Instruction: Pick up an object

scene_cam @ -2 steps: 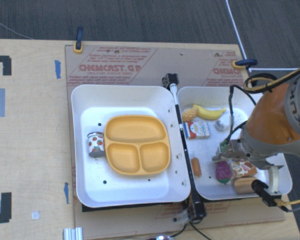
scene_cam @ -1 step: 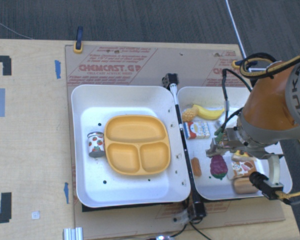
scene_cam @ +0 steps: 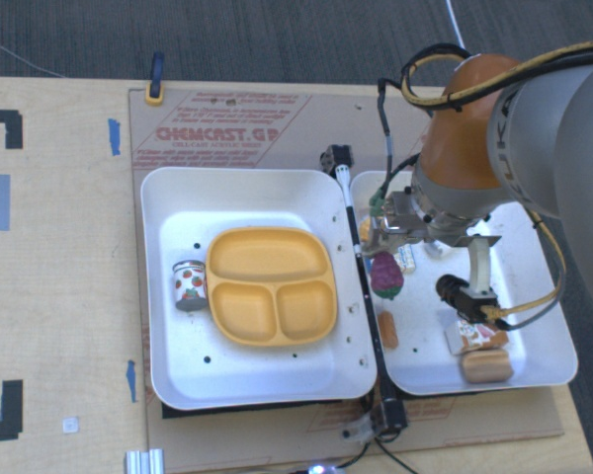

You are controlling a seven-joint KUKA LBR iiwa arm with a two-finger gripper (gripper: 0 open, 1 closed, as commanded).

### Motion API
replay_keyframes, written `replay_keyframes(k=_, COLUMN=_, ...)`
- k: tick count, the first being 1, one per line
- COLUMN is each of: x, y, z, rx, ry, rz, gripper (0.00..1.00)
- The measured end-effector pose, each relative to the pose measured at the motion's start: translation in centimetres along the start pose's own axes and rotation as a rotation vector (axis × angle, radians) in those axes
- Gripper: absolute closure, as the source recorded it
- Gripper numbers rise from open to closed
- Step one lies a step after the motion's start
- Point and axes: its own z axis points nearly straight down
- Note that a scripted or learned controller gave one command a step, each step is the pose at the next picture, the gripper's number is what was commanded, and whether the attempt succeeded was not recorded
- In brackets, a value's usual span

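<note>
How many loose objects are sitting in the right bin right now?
4 visible: a purple object near the left wall, an orange piece below it, a packet and a brown bun at the front. The arm may hide more.

White shallow plastic bins [scene_cam: 168,358]: 2. Yellow three-compartment plastic tray [scene_cam: 272,286]: 1. Small white cup with red pattern [scene_cam: 189,285]: 1. Purple rounded object [scene_cam: 386,275]: 1. Small orange cylindrical object [scene_cam: 386,330]: 1. Tan bun-shaped object [scene_cam: 487,365]: 1. Other small pieces under the arm: count unclear.
</note>
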Motion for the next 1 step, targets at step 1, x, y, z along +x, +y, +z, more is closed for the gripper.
replay_keyframes(k=1, x=1.12, y=-5.69, z=-1.47, rx=0.003, ry=0.001, rz=0.002, gripper=1.0)
